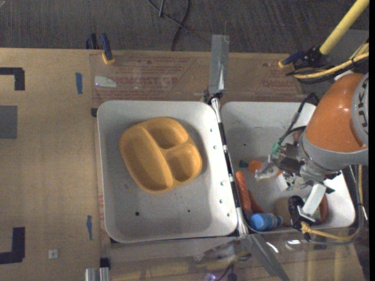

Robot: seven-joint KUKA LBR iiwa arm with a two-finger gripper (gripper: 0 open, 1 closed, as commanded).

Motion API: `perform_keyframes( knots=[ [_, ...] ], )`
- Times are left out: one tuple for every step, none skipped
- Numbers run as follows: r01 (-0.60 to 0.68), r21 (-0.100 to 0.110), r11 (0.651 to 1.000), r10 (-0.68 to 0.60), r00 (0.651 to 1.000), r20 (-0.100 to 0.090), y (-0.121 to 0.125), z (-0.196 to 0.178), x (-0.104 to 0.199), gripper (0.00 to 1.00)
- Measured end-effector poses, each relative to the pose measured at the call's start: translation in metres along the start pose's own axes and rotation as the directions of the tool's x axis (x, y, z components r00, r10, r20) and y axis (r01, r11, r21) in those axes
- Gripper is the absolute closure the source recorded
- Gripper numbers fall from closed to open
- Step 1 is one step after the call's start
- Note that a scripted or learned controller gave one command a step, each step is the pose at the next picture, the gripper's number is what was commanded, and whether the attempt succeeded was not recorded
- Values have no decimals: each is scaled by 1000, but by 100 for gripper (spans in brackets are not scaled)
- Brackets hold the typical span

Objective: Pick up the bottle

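So the bottle (265,220) is a small blue one lying on its side in the right bin (252,127), tucked into the near corner against the wall that divides it from the left bin (117,204). A long orange carrot-looking thing (243,193) lies just beside it. The gripper (272,167) hangs over the middle of that bin, a bit up from the bottle and not on it. Honestly can't tell whether the jaws are spread or closed from this angle, but nothing is visibly between them. My guess is the bottle's light plastic, probably empty, smooth and round, so it'll want to roll or squirt out if pinched off-centre. I'd grab across the middle of the body, jaws square to its length. The corner is the annoying part, since the bin wall leaves little room on that side.
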State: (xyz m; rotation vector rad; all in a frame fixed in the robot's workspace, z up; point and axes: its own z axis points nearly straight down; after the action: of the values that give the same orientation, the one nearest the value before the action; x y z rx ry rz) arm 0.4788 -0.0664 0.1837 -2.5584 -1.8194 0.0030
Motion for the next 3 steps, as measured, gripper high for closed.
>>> perform_keyframes(
  knots=[
    [55,0,998,-55,998,0,16,13,-45,0],
    [-174,-10,985,174,985,-3,30,96,-75,0],
    [-249,10,968,249,968,-19,39,97,-97,0]
  ],
)
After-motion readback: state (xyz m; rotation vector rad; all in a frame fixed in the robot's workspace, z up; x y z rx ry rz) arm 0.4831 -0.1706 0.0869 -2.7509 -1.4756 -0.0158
